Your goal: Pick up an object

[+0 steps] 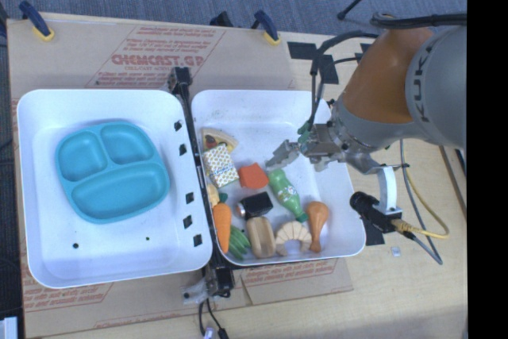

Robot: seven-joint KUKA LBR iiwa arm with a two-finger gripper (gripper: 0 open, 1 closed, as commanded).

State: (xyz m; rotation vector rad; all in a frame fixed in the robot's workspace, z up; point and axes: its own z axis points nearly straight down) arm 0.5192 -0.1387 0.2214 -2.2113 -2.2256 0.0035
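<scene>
The two-finger gripper (279,157) is seen over the right shallow white bin (254,107), its fingers spread apart with nothing between them, just above a green plastic bottle (286,194). Nearby are clustered an orange block (254,176), a black piece (256,205), a carrot (222,225) and a drumstick (317,221); their overlapping edges are partly obscured. A blue compartment tray (111,169) is held in the left white bin (48,250).
</scene>
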